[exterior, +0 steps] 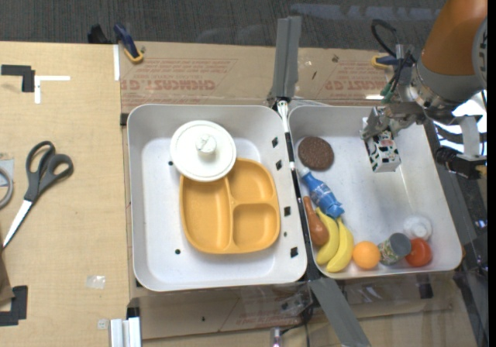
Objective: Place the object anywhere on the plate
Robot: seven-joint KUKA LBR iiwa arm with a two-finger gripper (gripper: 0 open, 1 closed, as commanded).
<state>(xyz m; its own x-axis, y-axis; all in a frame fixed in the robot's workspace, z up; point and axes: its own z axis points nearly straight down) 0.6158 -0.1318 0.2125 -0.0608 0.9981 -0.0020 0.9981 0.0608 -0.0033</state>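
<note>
Bench: a light wooden bench (pixel 62 183) carries two shallow white bins side by side, with brown cardboard (pixel 194 74) under their far edge; dark floor lies behind.
Left bin: the left bin (pixel 147 206) holds a yellow divided plate (pixel 230 210) near its middle. A white round lid (pixel 203 149) overlaps the far left corner of the plate. Bare white floor runs along the left wall and the near wall of this bin.
Right bin: the right bin (pixel 434 183) has its things along the left wall and the near edge: a brown round disc (pixel 316 152), a blue bottle (pixel 322 194), a brown piece (pixel 314 221), a banana (pixel 338 245), an orange (pixel 366 255), a grey round thing (pixel 398 246), a tomato (pixel 419 252) and a clear cup (pixel 418 227). The middle and the right side of this bin are bare.
Gripper: the gripper (pixel 381 136) hangs over the far right part of the right bin. Its fingers close on a small white object with black marks (pixel 385 154), which hangs just below them.
Arm: the arm (pixel 453 36) with the orange band comes in over the far right corner.
Bench left side: scissors (pixel 37 175) lie near the left edge; a blue and yellow clamp (pixel 128 43) sits at the far edge of the cardboard.
Writing: mirrored print on the cardboard, too unclear to read.
</note>
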